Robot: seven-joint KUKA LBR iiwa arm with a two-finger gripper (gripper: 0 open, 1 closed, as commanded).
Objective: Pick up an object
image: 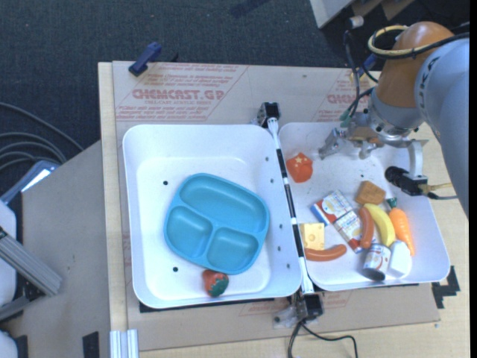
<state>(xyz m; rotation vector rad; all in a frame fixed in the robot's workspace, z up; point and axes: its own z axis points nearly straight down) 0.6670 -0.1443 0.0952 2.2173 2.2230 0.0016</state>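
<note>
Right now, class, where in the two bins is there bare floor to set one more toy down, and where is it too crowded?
Free: the left bin above the blue tray, and the right bin between the tomato and the tool. Crowded: around the banana, carrot and sausage. The strawberry fills the tray's near side.

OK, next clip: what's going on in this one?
A grey KUKA arm reaches in from the right, its gripper hovering over the far end of the right bin, with nothing visibly held. Toy food lies in that bin: a tomato, a banana, a carrot, a sausage, a cheese slice and more. The left bin holds a blue divided tray and a strawberry.
</note>
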